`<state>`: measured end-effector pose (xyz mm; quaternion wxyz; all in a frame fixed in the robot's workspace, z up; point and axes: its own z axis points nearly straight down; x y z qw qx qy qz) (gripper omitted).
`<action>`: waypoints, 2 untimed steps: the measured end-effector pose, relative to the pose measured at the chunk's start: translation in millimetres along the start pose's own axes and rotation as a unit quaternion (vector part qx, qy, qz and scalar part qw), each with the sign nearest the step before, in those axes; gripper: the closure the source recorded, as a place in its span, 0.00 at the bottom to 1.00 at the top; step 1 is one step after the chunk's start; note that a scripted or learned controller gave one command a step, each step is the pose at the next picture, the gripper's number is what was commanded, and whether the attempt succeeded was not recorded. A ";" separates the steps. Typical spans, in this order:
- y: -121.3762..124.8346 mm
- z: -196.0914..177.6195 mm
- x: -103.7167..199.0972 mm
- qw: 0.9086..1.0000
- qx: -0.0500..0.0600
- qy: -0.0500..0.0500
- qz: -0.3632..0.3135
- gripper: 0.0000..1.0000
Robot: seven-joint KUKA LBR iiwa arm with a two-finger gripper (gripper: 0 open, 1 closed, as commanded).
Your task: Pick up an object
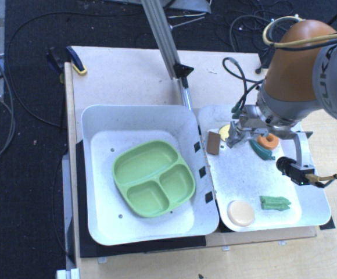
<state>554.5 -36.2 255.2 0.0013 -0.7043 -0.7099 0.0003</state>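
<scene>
Object to be picked: not yet chosen, by my reading; candidates all lie in the right bin (308, 211). Step in hand: the approach, my arm (299, 68) hanging over that bin's far half, nothing lifted. Largest item on the surface (128, 68): the left bin (99, 225), carrying a green divided plate (153, 178). Right bin, in falling size: a cream round piece (240, 213) at the near edge; a green leafy piece (274, 203) beside it; a teal-and-orange piece (265, 144) under my wrist; a brown block (213, 143) by the divide; a small yellow bit (224, 132) next to it. My jaws (236, 136): low near the yellow bit, whether apart or together I cannot tell. Next move calls for settling on one piece and descending squarely over it.
</scene>
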 end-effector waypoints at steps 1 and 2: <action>-4.7 7.3 62.6 1.000 0.000 0.000 0.000 1.00; -23.8 11.8 121.9 1.000 0.000 0.000 -0.001 1.00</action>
